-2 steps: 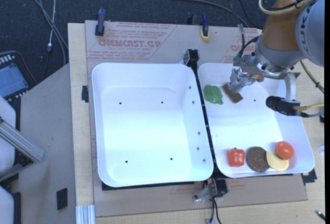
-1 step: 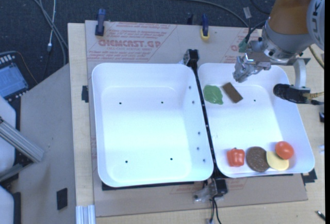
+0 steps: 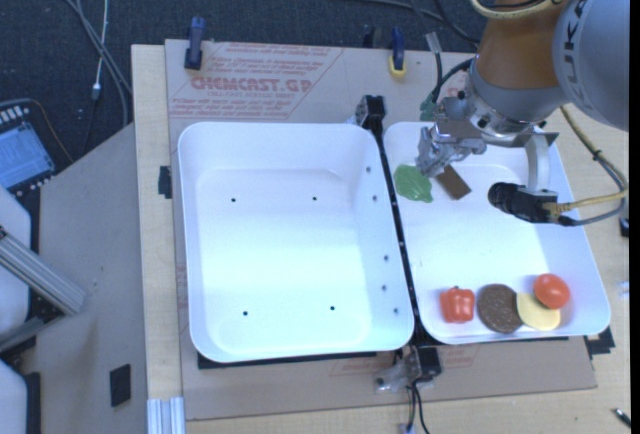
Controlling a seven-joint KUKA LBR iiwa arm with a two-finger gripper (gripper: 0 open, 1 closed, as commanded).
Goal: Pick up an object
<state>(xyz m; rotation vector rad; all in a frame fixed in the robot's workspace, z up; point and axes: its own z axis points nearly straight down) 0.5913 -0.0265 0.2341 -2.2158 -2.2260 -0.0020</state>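
Note:
My gripper (image 3: 437, 160) hangs over the upper left part of the right bin (image 3: 575, 252), under the grey and orange wrist. Just below it lie a green leaf-shaped piece (image 3: 412, 185) and a small brown piece (image 3: 454, 184); the brown piece sits right at the gripper's tip, and I cannot tell whether they touch. Along the bin's front edge lie a red pepper (image 3: 457, 304), a round brown patty (image 3: 498, 308), a yellow piece (image 3: 541, 315) and a red tomato (image 3: 551, 289).
The left bin (image 3: 290, 242) stands beside the right one, with a black divider strip (image 3: 390, 212) between them. A black cylinder with a cable (image 3: 520, 199) sticks out of the arm over the right bin. Clamps hold the board at the back.

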